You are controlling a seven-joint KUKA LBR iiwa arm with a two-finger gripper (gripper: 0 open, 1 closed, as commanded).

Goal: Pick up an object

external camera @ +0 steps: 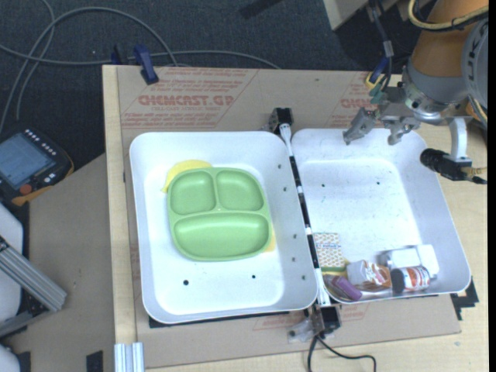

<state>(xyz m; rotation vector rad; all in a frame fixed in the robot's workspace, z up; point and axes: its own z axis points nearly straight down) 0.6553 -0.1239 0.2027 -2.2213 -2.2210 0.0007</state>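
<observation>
My gripper [377,129] hangs open over the far edge of the right bin [364,196], with nothing between its two grey fingers [356,127]. At that bin's near edge lies a small heap: a patterned square packet [326,248], a purple spoon-like piece [345,288], a small bottle with a brown and white label [370,273], and a white and red container with a dark cap [411,271]. The gripper is well away from this heap, at the opposite end of the bin.
The left bin [155,231] holds a green divided tray [219,213] lying over a yellow flat piece [184,169]. A black clip [281,119] sits at the far end of the seam between the bins. Brown cardboard [194,99] lies under both bins.
</observation>
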